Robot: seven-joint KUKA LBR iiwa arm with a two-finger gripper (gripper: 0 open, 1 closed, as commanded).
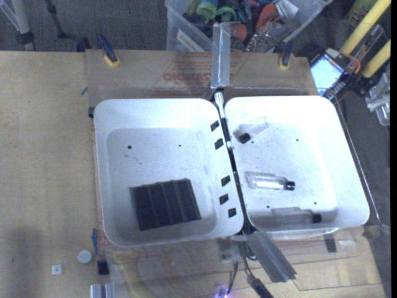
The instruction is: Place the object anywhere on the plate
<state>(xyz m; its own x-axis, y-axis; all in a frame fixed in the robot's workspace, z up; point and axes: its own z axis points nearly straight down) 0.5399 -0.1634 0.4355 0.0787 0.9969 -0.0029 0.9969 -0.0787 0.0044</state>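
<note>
A black, ribbed, square plate (166, 203) lies flat in the front part of the left bin (111, 123). In the right bin (322, 123) lie three small clear bottles with black caps. One bottle (252, 130) is near the back left of that bin. A second bottle (268, 182) lies in the middle, cap pointing right. The third bottle (294, 215) rests against the front wall. All three are apart from each other and from the plate.
A divider with black clips (222, 160) separates the two bins. A clear tub of coloured toys (248, 5) stands behind the bins. Yellow tubes (372, 17) and a lit screen (325, 73) are at the back right. Small parts (84, 256) lie on the bench front left.
</note>
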